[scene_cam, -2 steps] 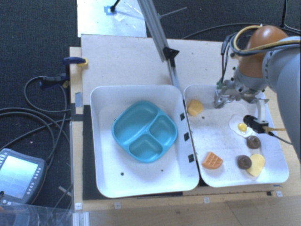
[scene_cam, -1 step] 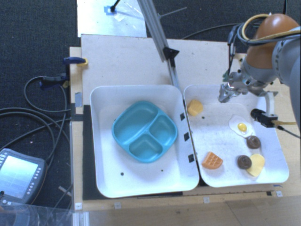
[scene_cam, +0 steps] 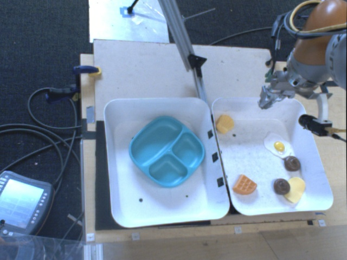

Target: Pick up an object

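Note:
The right bin [scene_cam: 255,145] holds several toy foods: a yellow-orange piece [scene_cam: 224,124] near its back left corner, a fried egg [scene_cam: 278,145], two brown round cookies [scene_cam: 292,163] [scene_cam: 281,186], a pale yellow heart shape [scene_cam: 296,190] and an orange waffle wedge [scene_cam: 244,186]. My gripper [scene_cam: 267,103] hangs above the bin's back rim, to the right of the yellow-orange piece and behind the egg. Nothing shows between its tips.
The left bin [scene_cam: 122,145] holds a blue divided plate [scene_cam: 167,151]. A metal pole [scene_cam: 179,31] slants down to the seam between the bins. Cables and a teach pendant [scene_cam: 21,199] lie on the floor at left.

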Controlling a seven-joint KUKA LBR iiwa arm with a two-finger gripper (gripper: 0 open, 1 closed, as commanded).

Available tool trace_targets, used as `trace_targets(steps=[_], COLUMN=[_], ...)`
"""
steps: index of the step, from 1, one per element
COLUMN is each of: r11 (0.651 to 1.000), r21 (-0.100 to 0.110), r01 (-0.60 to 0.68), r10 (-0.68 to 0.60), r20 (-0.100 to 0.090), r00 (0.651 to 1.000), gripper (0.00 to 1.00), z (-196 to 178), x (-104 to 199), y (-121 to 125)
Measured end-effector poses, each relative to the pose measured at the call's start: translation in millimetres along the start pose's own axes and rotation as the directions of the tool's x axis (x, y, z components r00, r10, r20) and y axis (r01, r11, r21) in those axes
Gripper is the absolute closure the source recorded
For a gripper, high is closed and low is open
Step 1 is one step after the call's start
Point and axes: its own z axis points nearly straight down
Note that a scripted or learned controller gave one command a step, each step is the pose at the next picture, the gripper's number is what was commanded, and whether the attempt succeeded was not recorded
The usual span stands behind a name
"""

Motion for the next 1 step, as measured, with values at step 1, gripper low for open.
trace_targets(steps=[1], r11=[1.0], r21=[0.006], r01=[0.004], r10=[-0.004], r20=[-0.004], r00=[1.0], gripper=[1.0], z=[-14.4], x=[54.7], y=[-18.7])
